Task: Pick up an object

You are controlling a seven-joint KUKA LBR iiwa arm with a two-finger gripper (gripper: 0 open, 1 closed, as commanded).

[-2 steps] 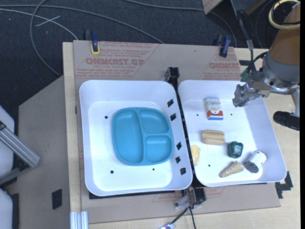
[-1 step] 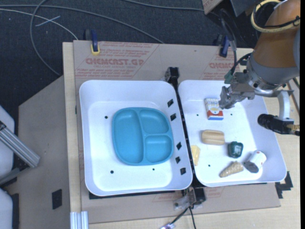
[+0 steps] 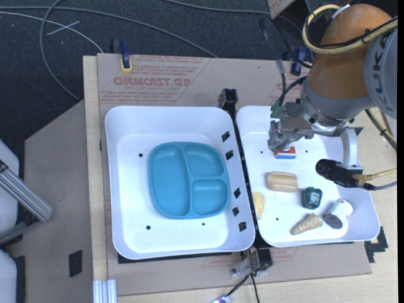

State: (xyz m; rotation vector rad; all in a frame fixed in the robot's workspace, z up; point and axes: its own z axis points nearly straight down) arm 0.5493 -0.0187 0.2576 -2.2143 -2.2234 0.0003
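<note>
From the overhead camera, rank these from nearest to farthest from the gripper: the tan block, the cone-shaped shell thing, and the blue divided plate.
Measured from the gripper over the right bin:
1. Tan block, just below the gripper, mid right bin.
2. Cone-shaped shell, near the right bin's front edge.
3. Blue divided plate, across the divider in the left bin.

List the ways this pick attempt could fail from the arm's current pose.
1. The gripper sits low over a small red and blue item that it mostly hides; a flat thing like that may slip out.
2. The tan block lies just below it, so a small offset could nudge it.
3. The yellow piece rests against the right bin's left wall, which leaves little room for fingers there.
</note>
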